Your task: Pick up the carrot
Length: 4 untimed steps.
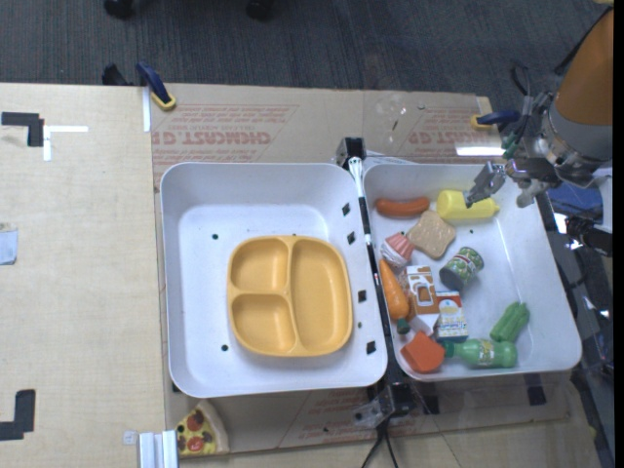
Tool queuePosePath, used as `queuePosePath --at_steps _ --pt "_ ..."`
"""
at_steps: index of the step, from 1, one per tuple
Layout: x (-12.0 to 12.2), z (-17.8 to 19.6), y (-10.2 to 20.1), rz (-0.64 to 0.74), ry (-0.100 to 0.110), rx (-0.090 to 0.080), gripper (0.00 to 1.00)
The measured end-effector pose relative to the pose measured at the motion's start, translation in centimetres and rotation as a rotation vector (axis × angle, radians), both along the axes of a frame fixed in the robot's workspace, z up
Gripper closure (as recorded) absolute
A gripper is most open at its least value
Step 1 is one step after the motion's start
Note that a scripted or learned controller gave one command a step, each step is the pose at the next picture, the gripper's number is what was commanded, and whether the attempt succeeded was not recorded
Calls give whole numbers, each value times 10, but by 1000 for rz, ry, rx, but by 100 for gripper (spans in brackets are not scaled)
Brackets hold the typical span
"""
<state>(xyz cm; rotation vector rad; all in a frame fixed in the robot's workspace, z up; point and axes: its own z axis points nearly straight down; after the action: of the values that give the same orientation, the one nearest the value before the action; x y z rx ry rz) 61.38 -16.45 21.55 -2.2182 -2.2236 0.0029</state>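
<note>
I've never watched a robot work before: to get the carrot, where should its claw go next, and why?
Probably toward the lower left of the view, across the right bin. The gripper hovers by the yellow banana at the bin's far end, while the carrot lies along the bin's left wall, apart from it.

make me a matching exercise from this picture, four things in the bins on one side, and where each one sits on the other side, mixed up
Things:
1. carrot
2. yellow divided plate
3. sausage
4. green bottle

Places:
A. middle of the left bin
B. near edge of the right bin
C. along the right bin's left wall
D. far end of the right bin, beside the yellow toy

Pairs: 1-C, 2-A, 3-D, 4-B
</note>
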Motion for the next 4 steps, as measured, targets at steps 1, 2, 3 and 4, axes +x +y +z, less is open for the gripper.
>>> queuePosePath --at_steps 1,2,3,4 --pt "20 -95 60 -115 1 1 0" --pt "-56 -123 72 -130 -1 0 0" --pt "6 88 97 91 -4 -2 0" --pt "-70 -17 168 264 1 0 0"
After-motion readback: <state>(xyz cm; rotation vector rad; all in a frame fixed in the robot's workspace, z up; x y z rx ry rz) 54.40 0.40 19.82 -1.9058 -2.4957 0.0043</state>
